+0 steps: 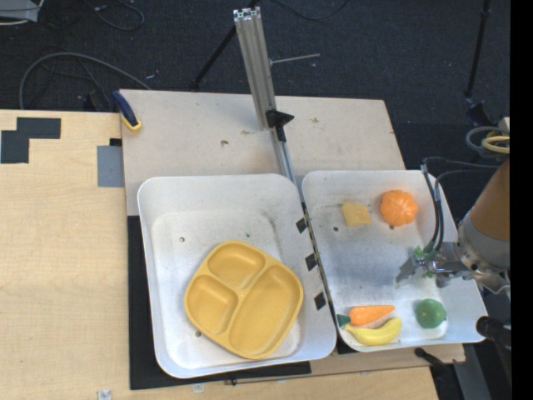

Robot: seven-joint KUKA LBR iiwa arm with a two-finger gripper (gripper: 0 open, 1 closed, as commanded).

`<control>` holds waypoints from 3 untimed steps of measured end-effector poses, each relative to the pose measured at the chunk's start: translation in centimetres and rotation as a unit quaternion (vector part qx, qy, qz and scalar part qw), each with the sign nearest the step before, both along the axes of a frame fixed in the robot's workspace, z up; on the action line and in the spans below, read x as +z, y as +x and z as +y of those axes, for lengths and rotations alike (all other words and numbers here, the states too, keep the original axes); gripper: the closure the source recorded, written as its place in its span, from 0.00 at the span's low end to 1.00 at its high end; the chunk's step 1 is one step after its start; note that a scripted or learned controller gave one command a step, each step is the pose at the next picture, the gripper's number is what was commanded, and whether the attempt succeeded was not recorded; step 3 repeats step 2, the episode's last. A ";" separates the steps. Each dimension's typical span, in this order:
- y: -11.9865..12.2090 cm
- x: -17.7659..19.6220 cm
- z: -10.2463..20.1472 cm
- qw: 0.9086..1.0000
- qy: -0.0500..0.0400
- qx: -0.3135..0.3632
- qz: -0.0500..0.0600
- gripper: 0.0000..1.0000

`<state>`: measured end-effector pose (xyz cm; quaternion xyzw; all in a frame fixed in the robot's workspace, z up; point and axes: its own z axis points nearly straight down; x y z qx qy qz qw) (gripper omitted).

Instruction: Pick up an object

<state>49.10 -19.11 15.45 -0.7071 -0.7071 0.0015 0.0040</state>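
2 bins: the left bin (158, 223) holds 1 yellow tray (243, 298); the right bin (366, 257) holds 1 orange (399, 207), 1 cheese block (356, 215), 1 carrot (371, 314), 1 banana (376, 332) and 1 lime (430, 313). The pincer (420, 267) hangs over it; its grip is unclear.

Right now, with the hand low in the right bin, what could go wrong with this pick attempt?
1. The hand sits over bare bin floor, between the orange and the green ball; closing here would likely grab nothing.
2. The carrot and banana touch, so a grasp there may nudge both.
3. The right bin's wall is close to the wrist, risking a bump.
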 end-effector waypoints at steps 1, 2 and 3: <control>-1.0 -5.0 0.5 1.000 0.000 0.000 0.000 0.00; -0.9 -3.7 0.3 1.000 -0.001 -0.002 -0.001 1.00; -0.9 -3.7 0.3 1.000 -0.001 -0.002 -0.001 1.00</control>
